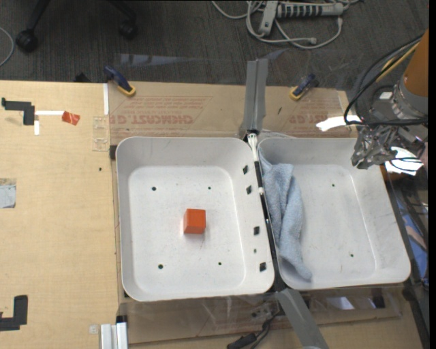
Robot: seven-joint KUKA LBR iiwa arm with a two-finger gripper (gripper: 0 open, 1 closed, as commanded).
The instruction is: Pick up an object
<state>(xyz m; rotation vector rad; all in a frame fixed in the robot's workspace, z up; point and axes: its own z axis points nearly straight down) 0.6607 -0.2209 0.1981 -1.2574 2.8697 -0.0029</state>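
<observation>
- Up top, dark grey carpet [170, 34] with white cables [286, 20] trailing across.
- Below that, a tan counter [54, 204], cardboard sheet [184, 112] at the back pinned by two clamps [121, 82].
- On the counter's left, black brackets and a small red tag [71, 118].
- Two white bins side by side: left bin [136, 272], right bin [388, 252], rims touching in the middle.
- In the left bin, a small orange-red cube [195, 221], sitting flat near the centre, clear of every wall.
- Boxy, sharp-edged, top face brighter than the front face.
- In the right bin, a pale blue-grey cloth [286, 218], crumpled along the left wall, running from the back toward the front.
- Over at the right bin's far right corner, the end effector [371, 153], hanging above the rim, nothing between it and either item; open or closed, cannot tell from here.
- Well apart from the cube, closer to the cloth but not touching.
</observation>
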